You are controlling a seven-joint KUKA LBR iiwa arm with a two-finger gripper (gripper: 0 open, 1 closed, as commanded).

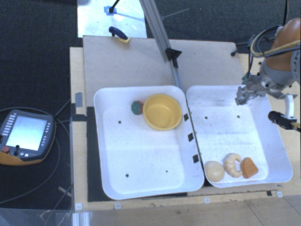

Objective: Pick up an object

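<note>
Tool (242, 97), grip state unclear, hovers well apart from croissant (232, 165).

arm (282, 55) cut off at right edge

A grey KUKA iiwa arm (282, 67) carries a glossy orange band just above its wrist. Black and yellowish cables loop beside that band, behind the end effector. The two-finger gripper (242, 98) is a compact block of grey metal with dark joints. A black cylindrical fitting with a yellow mark juts out near the wrist.
</note>
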